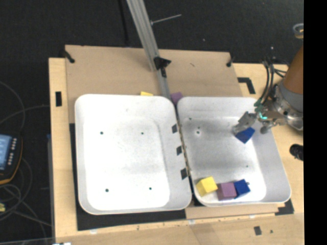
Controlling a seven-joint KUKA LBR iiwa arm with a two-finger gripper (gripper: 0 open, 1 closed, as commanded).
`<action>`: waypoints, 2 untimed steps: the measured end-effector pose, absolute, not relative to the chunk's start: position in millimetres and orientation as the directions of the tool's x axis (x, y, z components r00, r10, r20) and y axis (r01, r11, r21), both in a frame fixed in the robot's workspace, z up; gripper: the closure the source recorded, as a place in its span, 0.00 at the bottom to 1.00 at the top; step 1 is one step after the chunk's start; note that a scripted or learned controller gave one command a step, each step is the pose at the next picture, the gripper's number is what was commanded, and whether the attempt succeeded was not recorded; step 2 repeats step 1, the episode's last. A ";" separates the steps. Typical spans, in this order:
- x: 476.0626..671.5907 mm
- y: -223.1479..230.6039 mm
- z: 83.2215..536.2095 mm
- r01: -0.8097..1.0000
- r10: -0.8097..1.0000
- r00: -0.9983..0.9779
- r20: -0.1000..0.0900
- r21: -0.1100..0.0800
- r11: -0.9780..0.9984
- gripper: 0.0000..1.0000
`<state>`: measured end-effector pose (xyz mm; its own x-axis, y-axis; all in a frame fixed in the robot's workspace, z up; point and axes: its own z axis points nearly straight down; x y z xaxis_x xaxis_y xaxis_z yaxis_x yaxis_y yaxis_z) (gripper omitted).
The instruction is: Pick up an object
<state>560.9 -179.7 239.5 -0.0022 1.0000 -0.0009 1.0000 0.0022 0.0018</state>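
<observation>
My gripper (256, 124) hangs over the right bin (271, 182) near its upper right corner. Its two fingers stand spread apart and open. A blue block (244, 135) lies just below and left of the left finger (247, 119), beside it rather than between the two. Along the bin's front wall sit a yellow block (206, 186), a purple block (227, 190) and a second blue block (241, 187), side by side.
The left bin (122, 152) stands next to the right one. A yellow piece (146, 93) and a purple piece (177, 97) lie on the bench behind the bins. A slanted metal pole (145, 32) crosses the back.
</observation>
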 end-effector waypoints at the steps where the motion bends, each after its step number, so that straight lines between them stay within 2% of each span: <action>1: 540.9 -206.2 95.2 1.000 1.000 0.002 -0.003 0.003 -0.002 0.00; 2: 540.9 -206.2 95.2 1.000 1.000 0.002 -0.003 0.003 -0.002 0.00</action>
